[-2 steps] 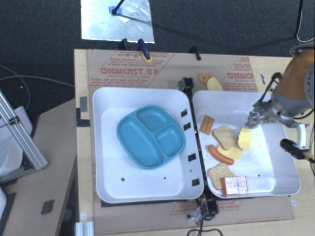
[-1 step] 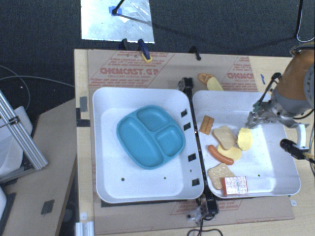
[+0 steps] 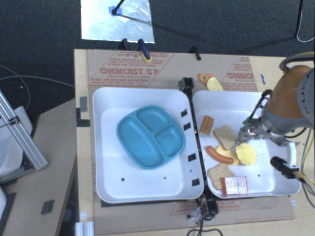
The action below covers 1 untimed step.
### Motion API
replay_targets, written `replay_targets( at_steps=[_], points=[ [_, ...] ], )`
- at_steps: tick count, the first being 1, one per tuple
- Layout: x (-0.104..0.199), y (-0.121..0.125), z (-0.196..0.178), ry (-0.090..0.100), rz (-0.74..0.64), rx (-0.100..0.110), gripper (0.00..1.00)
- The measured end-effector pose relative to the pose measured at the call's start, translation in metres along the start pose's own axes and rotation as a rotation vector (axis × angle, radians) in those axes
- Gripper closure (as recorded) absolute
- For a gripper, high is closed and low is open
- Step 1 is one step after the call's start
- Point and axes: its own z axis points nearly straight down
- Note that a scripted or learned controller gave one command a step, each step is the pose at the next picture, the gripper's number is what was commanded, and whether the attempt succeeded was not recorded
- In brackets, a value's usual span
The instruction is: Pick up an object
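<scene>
gripper (image 3: 244, 135) over yellow item (image 3: 246, 154) (right bin (image 3: 283, 188))

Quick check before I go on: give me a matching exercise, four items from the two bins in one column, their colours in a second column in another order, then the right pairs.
Items:
1. divided plate
2. sausage
3. round piece by the gripper
4. small box in the right bin's near corner

Colours:
A. yellow
B. red and white
C. light blue
D. orange-red

Pairs: 1-C, 2-D, 3-A, 4-B
</scene>
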Motion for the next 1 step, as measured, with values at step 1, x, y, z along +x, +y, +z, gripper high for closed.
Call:
replay_targets(
  at_steps=[1],
  points=[
    [0.0677,-0.0468,-0.0177,0.002,-0.006,-0.001,0.00]
  ],
)
